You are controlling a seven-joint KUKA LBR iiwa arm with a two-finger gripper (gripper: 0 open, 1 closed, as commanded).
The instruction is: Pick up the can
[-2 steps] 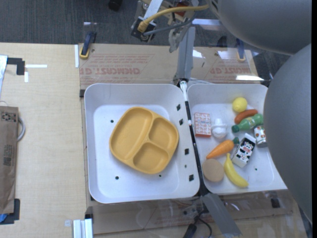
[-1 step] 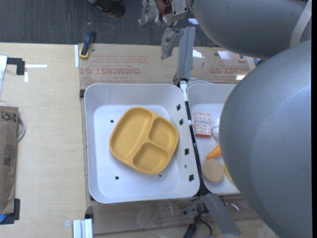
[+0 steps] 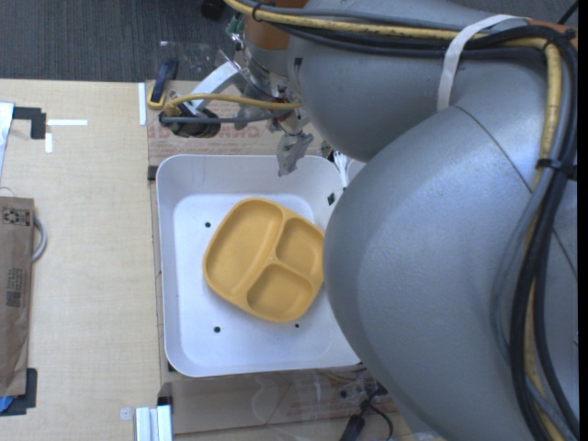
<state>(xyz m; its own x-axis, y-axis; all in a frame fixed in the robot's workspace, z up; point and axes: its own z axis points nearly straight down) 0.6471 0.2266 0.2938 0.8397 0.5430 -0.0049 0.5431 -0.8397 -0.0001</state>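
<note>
Camera view, bench: 1 white bin (image 3: 184, 338) lies in plain sight, left of centre; the second bin, to its right, is almost wholly covered by the arm.
Camera view, bin contents: 1 yellow plate (image 3: 265, 260) with 3 compartments rests on the bin floor, a little right of the bin's middle, tilted out of square with the walls.
Camera view, arm: the grey arm (image 3: 441, 246) reaches in from the right and takes up most of the right half; its orange band (image 3: 276, 12) sits at the far edge, with yellow and black cables running along it.
Camera view, gripper: the gripper (image 3: 292, 152) hangs at the far wall of the white bin, just beyond the plate's far rim; nothing is seen between its tips.
Gripper state: cannot tell whether it is spread or pressed together; the tips are small and partly merged with the wrist above.
Can: I cannot make out a can; if it lies in the right bin, the arm hides that area.
Left side: a brown paper bag (image 3: 16, 292) lies on the wooden table (image 3: 92, 246), well apart from the bin.
Step in hand: by my judgement, the search or approach, with the pick not yet made.
Next move: likely needs the can located first, then the gripper brought above it and lowered squarely.
</note>
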